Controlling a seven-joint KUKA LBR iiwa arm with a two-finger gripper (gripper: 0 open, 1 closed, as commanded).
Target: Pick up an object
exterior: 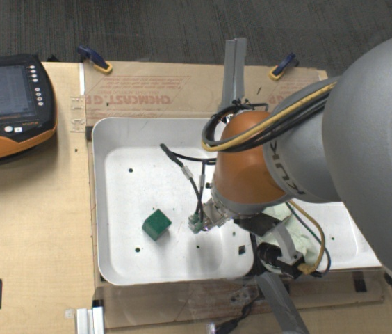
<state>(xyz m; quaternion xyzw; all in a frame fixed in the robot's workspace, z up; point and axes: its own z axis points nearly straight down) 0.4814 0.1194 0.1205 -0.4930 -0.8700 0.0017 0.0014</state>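
The arm (335, 138) reaches in over the left bin (112, 134). Its gripper (199, 223) hangs low near the bin's middle; whether it is spread or closed cannot be told. The green block (157, 225) lies just left, apart. Best shift left, centre over it, then descend.

Open floor around the green block (156, 225) — bin walls (99, 186) hem the left.
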